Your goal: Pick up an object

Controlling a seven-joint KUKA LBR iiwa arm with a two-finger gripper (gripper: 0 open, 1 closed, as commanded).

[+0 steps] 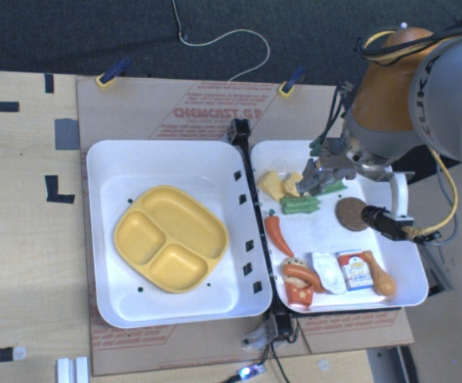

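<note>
- Left bin (103,214) carried a yellow divided tray (171,238) at its centre.
- Right bin (410,294): end effector (317,178), finger state indiscernible, hovered near the far-left corner, just above a green object (300,206).

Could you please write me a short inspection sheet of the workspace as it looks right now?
Surface: two white bins, left bin, right bin, on cardboard.
Job's things: green item, carrot, yellow pieces, brown disc, red-and-white pack in the right bin.
Clutter: yellow divided tray in the left bin.
Grippers: tool low over the green item.
Cables: white cable beyond the bins.
Surroundings: dark floor.
</note>
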